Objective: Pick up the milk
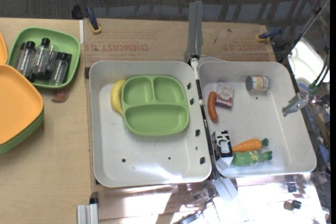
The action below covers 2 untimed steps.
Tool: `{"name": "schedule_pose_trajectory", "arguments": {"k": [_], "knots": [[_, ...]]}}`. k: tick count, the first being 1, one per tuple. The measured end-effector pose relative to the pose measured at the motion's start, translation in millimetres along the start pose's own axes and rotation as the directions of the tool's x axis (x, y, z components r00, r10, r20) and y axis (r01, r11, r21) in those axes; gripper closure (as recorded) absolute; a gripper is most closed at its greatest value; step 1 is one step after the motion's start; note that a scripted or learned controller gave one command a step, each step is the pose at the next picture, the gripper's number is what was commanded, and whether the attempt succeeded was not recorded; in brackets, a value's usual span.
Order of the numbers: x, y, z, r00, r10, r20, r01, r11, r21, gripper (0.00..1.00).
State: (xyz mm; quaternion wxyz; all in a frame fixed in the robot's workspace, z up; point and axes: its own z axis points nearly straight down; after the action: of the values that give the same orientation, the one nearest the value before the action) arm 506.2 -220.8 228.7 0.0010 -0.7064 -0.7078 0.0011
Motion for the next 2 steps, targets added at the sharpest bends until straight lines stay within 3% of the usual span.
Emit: {"name": "schedule_pose_trajectory", "arguments": {"k": [1,2], "knots": [[15.3,38.2,35.9,1.0,-0.008,0.001,0.008,1.0,0.0,0.0],[34.7,53.6,137.4,1.0,0.014,0.0,-0.014,1.0,-0.002,0.0]]}}
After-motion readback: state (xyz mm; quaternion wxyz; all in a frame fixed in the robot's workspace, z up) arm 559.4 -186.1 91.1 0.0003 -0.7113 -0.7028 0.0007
